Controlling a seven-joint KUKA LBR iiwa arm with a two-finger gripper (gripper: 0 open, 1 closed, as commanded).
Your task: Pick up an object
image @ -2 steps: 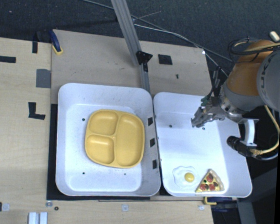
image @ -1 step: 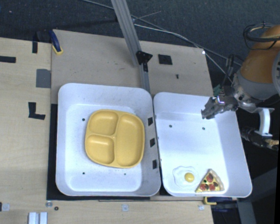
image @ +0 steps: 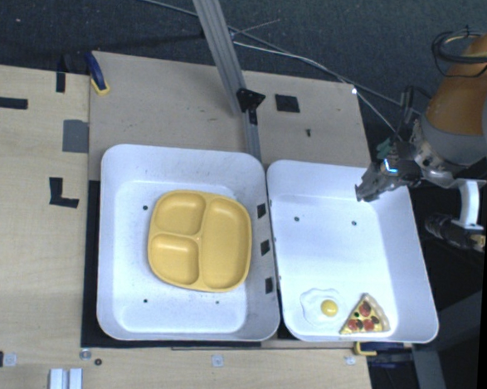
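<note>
The counter [image: 24, 241] spreads out to the left of the claw and carries two shallow white bins set side by side, their inner rims touching. The left bin [image: 119, 305] lies well to the claw's left and below it in the view; a yellow divided plate [image: 199, 240] with three compartments rests flat near that bin's middle, well apart from the claw. The right bin [image: 348, 247] sits directly under and below the claw. The grey arm [image: 457, 113] with its orange band comes in from the right, and the claw [image: 370, 190] hangs over the upper right part of the right bin, near its far rim, its dark tip angled down and to the left. The tip is too small and dark to judge, so I cannot tell how it is set. Nothing shows at the tip, and it touches no object. In the bin's near right corner, well below the claw, lie a toy pizza slice [image: 366, 315] and, just beside it on the left, a toy fried egg [image: 322, 306].
</note>
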